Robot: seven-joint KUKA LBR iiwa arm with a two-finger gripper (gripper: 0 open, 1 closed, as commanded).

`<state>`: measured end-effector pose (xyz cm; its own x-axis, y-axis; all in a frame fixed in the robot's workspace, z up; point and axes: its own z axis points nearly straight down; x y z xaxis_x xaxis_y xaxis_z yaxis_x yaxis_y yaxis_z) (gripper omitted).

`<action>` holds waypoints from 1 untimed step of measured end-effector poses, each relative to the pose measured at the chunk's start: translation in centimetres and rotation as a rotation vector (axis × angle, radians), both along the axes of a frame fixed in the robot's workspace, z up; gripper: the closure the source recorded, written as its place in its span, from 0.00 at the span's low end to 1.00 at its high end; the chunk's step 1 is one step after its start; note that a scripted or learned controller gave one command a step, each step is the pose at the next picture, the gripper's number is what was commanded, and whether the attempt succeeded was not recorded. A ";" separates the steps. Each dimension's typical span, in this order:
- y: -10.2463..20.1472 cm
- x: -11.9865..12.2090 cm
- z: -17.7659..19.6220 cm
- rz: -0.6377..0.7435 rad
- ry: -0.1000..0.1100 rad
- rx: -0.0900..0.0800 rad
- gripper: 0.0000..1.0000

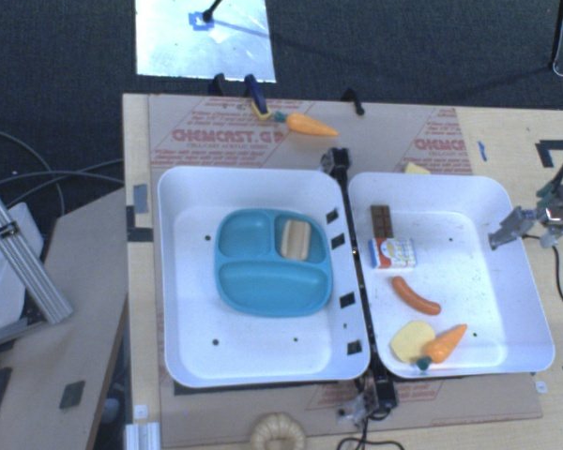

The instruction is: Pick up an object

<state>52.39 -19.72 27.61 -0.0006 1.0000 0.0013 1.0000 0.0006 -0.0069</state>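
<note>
The pincer (525, 225) is reaching in at the right edge, where the frame is cutting off the arm behind it, and its fingers are showing too blurred to tell whether they are parted. A yellow piece (416, 168) is peeking out from behind the right bin's (507, 195) far rim. At the bottom edge, a tan ring (279, 433) is being cropped. The print on the small carton (393, 252) is reading as a smear.

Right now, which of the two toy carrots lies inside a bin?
The carrot at the right bin's near edge, beside a yellow piece. The other carrot lies on the board behind the bins.
</note>
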 end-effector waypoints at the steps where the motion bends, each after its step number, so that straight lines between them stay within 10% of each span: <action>1: 0.0 0.2 0.5 0.003 -0.009 -0.002 0.00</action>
<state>52.58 -19.69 28.10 -0.0033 1.0000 -0.0010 1.0000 0.0033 0.0022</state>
